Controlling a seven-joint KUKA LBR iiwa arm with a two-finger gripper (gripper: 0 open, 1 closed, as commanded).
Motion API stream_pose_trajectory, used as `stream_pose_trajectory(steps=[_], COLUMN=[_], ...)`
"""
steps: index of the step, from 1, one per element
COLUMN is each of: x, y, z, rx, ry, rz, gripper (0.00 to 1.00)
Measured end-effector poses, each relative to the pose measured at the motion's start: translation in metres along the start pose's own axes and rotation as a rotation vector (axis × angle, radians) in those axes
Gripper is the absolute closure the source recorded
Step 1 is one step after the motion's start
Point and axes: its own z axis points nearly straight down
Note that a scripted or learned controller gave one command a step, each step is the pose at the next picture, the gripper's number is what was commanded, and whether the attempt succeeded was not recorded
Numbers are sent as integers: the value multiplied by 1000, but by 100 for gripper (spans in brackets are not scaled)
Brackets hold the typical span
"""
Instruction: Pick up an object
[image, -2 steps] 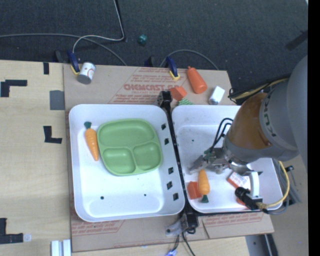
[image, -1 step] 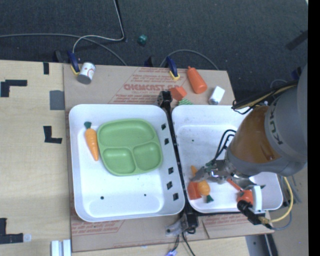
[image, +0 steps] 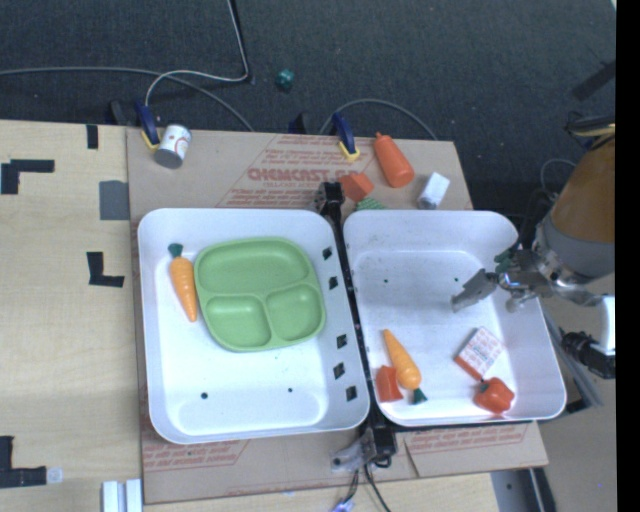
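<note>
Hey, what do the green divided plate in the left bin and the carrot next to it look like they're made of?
The green divided plate looks like moulded plastic: one even colour, smooth, with soft rounded compartment edges and a dull sheen. The carrot beside it, in the left bin, is probably a plastic or rubber toy: flat uniform orange with a small green cap. Hard or soft can't be judged from here.

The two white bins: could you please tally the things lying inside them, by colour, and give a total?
Orange: 2, a carrot in the left bin and a carrot in the right bin
Red: 3, a small block, a patterned packet and a rounded toy
Green: 1, the divided plate
Total: 6
</note>
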Motion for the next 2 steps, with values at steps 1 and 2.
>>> stream_pose_trajectory(steps=[1,2], x=[67,97], y=[-7,-29], z=[-16,16], rx=[1,3], ry=[3,2], rz=[-3,-2], gripper=[0,0])
